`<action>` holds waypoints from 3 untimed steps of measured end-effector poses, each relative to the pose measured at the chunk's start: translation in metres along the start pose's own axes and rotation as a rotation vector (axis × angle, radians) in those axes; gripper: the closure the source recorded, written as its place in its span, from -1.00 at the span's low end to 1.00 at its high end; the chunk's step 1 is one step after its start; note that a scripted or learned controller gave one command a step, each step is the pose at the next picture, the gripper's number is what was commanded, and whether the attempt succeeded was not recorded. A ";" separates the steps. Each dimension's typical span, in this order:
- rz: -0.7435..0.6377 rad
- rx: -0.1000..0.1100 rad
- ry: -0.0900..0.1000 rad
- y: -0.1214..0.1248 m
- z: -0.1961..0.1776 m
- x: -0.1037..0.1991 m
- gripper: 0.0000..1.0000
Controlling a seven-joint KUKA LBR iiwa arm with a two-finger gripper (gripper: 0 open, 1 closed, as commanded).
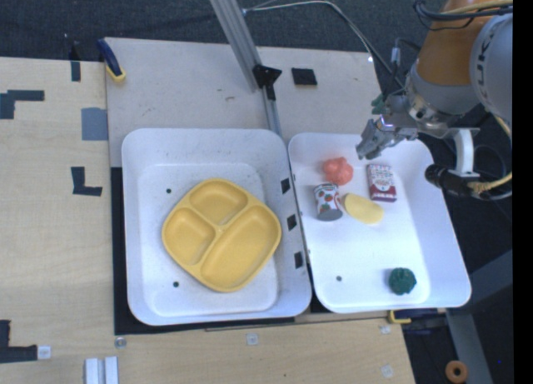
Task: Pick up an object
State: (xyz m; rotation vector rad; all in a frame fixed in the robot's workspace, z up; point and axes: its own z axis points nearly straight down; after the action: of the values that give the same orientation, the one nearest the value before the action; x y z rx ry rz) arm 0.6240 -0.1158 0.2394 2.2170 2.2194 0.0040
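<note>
The right bin [433,232] holds a small group of objects: a red lumpy piece [337,169], a red-and-white carton [381,182], a small can [327,202] and a yellow lemon-like piece [364,208]. A dark green ball [402,280] lies alone near that bin's front right. My gripper [371,146] hangs over the bin's far edge, just up and right of the red piece and above the carton. Nothing shows between its fingers.
The left bin [141,207] holds a yellow divided plate [221,233]. A slanted metal post [237,28] stands behind the bins. A blue-and-yellow clamp [111,61] sits at the board's far left corner. Cables loop beside the arm at the right.
</note>
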 end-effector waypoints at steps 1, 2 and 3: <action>-0.001 0.001 0.001 0.001 -0.038 0.000 1.00; -0.005 0.008 0.002 -0.010 -0.024 0.060 1.00; -0.006 0.008 0.003 -0.022 -0.020 0.123 1.00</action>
State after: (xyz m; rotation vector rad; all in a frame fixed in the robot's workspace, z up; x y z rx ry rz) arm 0.6022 0.0070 0.2587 2.2153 2.2317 -0.0016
